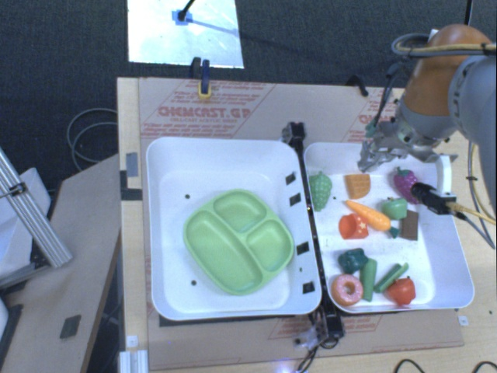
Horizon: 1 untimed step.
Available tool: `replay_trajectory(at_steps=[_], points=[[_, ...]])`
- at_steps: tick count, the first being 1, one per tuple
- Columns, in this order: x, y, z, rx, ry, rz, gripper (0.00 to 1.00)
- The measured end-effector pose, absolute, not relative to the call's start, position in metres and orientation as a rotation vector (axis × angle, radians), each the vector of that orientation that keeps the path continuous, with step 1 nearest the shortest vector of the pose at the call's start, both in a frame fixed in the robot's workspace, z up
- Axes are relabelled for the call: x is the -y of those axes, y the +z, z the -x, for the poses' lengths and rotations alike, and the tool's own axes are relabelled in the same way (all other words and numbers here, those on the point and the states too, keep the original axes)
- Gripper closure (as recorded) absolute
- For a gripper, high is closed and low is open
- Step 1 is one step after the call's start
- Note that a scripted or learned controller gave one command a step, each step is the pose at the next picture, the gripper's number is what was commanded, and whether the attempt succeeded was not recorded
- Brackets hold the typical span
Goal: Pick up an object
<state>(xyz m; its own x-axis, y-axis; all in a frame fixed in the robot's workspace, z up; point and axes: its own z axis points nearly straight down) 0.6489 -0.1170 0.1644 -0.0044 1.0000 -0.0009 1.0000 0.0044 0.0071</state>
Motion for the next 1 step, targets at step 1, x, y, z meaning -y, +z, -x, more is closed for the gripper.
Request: replay_trajectory(at_steps=[1], points=[[0.1171,0.2195,-0.6509,-2.222,0.008,-2.211,1.0]])
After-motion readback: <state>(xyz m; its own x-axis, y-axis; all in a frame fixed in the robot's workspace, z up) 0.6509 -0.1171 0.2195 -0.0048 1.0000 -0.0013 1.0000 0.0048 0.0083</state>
